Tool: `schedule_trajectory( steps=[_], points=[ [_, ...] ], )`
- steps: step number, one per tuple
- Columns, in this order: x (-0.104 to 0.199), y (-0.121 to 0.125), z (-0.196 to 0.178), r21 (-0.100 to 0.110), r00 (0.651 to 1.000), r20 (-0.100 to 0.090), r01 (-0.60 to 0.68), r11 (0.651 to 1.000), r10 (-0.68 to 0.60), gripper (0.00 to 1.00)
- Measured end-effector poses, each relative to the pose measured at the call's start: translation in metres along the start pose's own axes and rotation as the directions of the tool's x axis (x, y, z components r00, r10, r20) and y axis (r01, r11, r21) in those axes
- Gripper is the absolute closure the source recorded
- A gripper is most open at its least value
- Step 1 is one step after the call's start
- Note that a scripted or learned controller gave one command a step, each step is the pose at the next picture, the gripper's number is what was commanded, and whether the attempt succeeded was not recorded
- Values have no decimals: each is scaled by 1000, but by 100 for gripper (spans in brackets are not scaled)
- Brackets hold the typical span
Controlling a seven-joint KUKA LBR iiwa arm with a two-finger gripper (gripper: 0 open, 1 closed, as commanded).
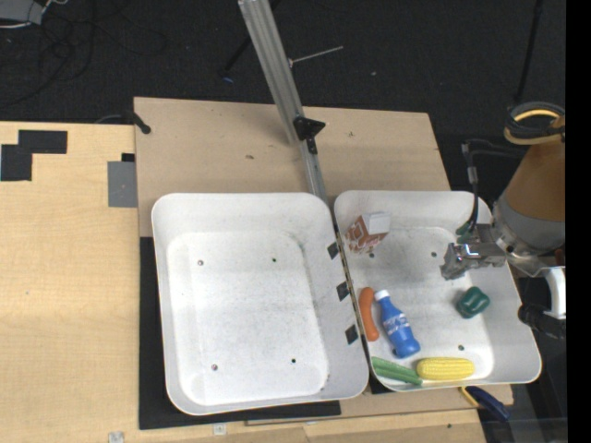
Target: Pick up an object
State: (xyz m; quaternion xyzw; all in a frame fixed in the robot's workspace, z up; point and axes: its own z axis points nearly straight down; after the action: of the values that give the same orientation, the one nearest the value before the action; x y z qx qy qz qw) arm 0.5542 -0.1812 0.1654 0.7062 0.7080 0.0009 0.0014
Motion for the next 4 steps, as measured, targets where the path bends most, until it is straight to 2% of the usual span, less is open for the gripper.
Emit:
schedule_trajectory(
  steps=[1,2,3,4],
  points=[
    [1,7,-44,1,1000,0,-1,1000,1,100],
    [0,8,-69,3,1000,-1,-1,1000,1,100],
    [55,1,-66,7,1000,-3,1,1000,-1,100],
    [115,9,-58,8,1000,-4,3,1000,-3,100]
  ],
)
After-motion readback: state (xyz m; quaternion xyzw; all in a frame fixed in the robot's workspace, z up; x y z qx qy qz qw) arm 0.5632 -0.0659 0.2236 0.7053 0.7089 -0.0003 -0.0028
